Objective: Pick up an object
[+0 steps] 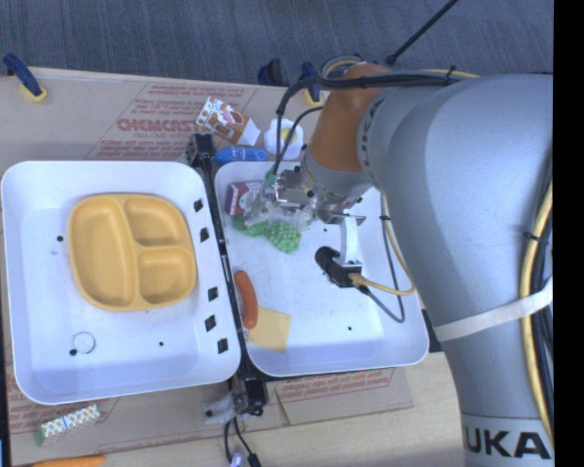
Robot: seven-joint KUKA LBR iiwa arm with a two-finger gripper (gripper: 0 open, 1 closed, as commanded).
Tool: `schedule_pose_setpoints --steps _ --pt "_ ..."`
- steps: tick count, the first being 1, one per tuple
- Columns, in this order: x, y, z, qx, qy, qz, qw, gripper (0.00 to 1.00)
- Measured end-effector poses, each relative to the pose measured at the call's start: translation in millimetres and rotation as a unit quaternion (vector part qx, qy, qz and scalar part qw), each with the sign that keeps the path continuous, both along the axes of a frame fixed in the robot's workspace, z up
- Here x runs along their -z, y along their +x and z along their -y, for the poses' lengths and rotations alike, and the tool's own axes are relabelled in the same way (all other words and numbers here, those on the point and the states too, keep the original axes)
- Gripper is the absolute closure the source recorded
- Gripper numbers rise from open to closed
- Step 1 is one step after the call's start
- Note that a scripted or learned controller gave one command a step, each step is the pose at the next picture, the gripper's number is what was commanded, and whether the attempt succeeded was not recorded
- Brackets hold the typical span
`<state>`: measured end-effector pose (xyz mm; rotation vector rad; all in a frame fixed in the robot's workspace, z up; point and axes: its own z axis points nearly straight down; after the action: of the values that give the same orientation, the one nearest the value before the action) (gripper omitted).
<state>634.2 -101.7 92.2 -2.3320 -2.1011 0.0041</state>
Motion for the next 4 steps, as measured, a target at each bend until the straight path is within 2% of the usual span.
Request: schedule_pose_setpoints --steps 1,2,3,4 --pt "0.4 21.5 -7.7 -0.071 -0.0007 -0.001 0.9975 0.0" --pt "-9.8 21.8 -8.3 -0.072 0.0 -0.002 0.9974 1.0" --pt "-9.7 21.7 -8.4 -0.072 0.0 -0.002 0.9974 0.0" --pt "-20.0 21.9 -8.5 -0.074 0.0001 -0.003 0.9973 1.0"
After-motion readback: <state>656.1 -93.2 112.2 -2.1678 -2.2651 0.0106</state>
